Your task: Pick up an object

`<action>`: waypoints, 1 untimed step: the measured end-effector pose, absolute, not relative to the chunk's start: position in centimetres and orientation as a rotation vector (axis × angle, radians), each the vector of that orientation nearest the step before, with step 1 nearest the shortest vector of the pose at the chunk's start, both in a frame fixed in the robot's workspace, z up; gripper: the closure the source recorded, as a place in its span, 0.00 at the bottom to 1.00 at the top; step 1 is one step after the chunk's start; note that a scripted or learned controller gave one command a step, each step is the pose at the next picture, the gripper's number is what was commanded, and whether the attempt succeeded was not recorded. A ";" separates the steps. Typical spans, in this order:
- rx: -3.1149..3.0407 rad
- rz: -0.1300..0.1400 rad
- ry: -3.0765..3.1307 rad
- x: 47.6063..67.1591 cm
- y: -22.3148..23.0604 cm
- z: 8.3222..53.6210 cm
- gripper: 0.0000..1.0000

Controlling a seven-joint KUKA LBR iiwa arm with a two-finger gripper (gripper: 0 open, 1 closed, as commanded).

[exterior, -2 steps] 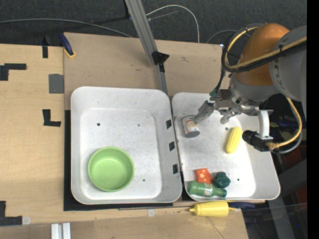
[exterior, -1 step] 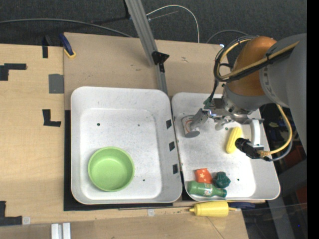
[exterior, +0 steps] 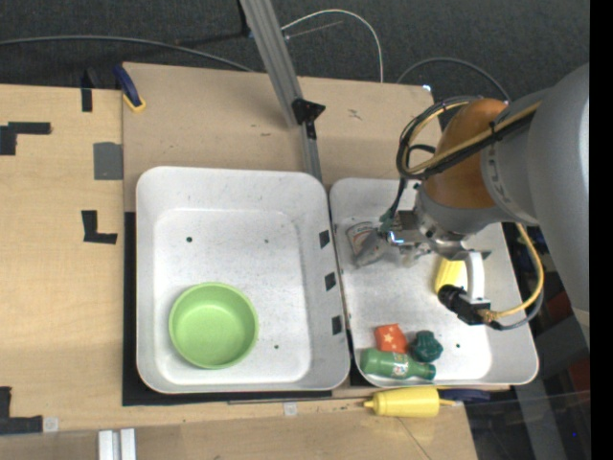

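Note:
My gripper [exterior: 364, 241] hangs low over the upper left part of the right bin [exterior: 508, 362], close to the wall it shares with the left bin. Its fingers [exterior: 356, 230] stand open, and only white bin floor shows between them. A yellow object [exterior: 448, 278] lies just right of the gripper, partly under the wrist and a cable. At the bin's front lie a small orange-red piece [exterior: 389, 336], a dark green piece [exterior: 426, 345] and a light green piece [exterior: 393, 364], all bunched together.
A green bowl [exterior: 214, 325] sits in the front left of the left bin [exterior: 153, 199]. A yellow bottle [exterior: 407, 402] lies on the bench just outside the right bin's front rim. A slanted metal pole [exterior: 278, 56] rises behind the bins.

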State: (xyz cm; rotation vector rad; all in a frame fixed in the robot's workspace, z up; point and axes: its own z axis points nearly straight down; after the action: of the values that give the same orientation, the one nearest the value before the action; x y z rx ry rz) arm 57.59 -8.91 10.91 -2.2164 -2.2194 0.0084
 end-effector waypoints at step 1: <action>-2.216 0.004 -2.223 57.7 -8.8 12.2 1.00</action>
State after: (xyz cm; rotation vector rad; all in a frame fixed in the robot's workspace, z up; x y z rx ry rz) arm 57.69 -8.82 12.16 -2.2156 -2.2225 0.0039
